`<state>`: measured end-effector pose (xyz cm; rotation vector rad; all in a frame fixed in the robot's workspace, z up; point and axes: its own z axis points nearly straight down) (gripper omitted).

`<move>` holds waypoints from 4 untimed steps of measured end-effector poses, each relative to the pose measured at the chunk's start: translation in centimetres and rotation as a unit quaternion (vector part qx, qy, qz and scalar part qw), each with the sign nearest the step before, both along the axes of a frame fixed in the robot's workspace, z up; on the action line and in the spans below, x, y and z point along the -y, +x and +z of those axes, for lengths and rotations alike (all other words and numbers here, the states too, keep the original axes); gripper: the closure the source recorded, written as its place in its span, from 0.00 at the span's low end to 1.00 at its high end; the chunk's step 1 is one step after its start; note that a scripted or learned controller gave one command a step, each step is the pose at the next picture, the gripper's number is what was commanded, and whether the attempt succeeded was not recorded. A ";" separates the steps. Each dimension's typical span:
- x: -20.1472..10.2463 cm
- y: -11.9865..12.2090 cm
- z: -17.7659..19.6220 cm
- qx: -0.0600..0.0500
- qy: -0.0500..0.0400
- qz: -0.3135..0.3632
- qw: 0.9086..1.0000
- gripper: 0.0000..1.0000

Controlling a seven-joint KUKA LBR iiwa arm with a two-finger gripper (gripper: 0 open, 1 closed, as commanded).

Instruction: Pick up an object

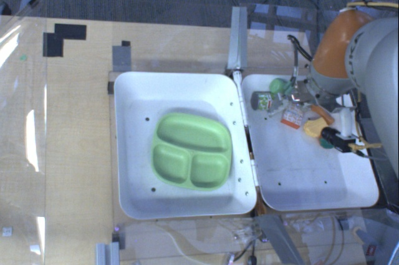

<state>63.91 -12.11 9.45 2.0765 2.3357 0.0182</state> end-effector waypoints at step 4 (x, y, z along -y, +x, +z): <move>6.9 -3.0 0.7 0.009 0.004 0.080 0.997 0.00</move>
